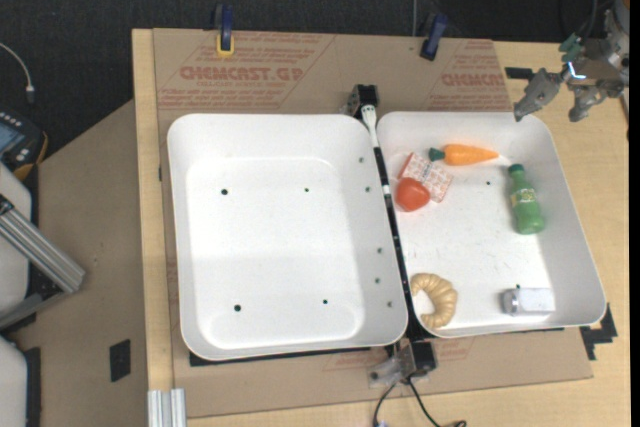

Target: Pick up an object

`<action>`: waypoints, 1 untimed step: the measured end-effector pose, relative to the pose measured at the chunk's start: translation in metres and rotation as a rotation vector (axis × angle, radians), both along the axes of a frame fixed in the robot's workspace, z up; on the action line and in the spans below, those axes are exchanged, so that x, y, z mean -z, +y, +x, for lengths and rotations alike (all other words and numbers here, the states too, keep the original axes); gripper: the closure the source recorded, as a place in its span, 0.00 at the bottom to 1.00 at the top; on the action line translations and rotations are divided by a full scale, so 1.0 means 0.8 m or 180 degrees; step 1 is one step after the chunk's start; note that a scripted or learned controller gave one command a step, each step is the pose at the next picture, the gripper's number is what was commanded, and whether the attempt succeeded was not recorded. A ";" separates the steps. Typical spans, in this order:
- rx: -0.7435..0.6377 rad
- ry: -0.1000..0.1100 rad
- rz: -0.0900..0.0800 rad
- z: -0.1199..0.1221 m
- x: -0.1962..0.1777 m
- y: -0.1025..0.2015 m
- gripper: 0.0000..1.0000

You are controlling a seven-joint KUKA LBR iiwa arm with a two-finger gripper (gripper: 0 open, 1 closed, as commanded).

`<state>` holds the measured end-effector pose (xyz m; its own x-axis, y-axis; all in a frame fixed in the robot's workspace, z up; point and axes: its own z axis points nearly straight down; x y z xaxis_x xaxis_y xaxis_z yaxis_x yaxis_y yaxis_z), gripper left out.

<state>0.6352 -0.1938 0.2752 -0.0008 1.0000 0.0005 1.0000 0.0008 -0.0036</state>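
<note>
Croissant (434,298) and small white box (529,300) sit at the right bin's (560,155) near edge.
Beside them lie a green bottle (523,200), carrot (465,154) and tomato (412,194); the gripper (556,100) hovers past the far corner, fingers spread, holding nothing.

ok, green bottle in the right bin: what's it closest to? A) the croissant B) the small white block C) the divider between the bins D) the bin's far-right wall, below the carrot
D: the green bottle lies along the right side of the right bin, just below the carrot's tip, well away from the croissant and the white block.
</note>
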 end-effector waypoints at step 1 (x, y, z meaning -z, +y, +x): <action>-0.0023 0.0017 0.0016 -0.055 0.037 0.114 0.00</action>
